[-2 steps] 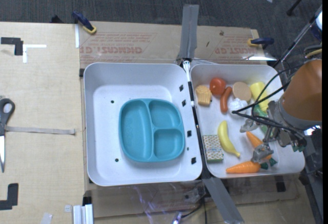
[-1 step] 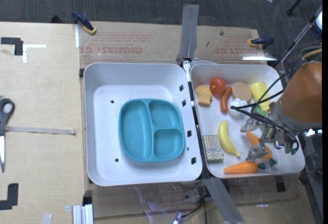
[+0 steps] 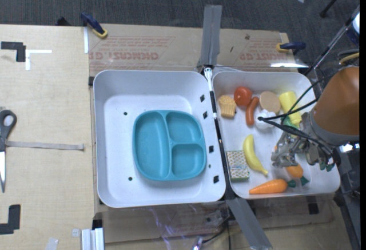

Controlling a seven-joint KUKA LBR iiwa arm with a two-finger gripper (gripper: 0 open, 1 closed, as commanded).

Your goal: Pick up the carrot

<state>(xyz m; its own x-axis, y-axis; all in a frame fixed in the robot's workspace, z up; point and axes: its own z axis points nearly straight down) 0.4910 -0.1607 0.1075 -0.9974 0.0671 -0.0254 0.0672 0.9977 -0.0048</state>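
Note:
The carrot [image 3: 269, 187] is orange with a green tip. It lies flat along the near wall of the right bin [image 3: 320, 187]. My gripper [image 3: 284, 155] hangs over the right part of that bin, a short way above and to the right of the carrot. It is apart from the carrot. A small orange ball [image 3: 295, 172] sits between the gripper and the carrot's green end. The arm's orange band [image 3: 342, 100] rises at the right.
The right bin also holds a banana [image 3: 253, 155], a speckled block [image 3: 237, 165], a red tomato [image 3: 242, 95], a sausage [image 3: 251, 111], a corn piece [image 3: 227, 106] and yellow and beige items at the back. A teal divided plate [image 3: 170, 145] lies in the left bin. Scissors [image 3: 6, 129] lie far left.

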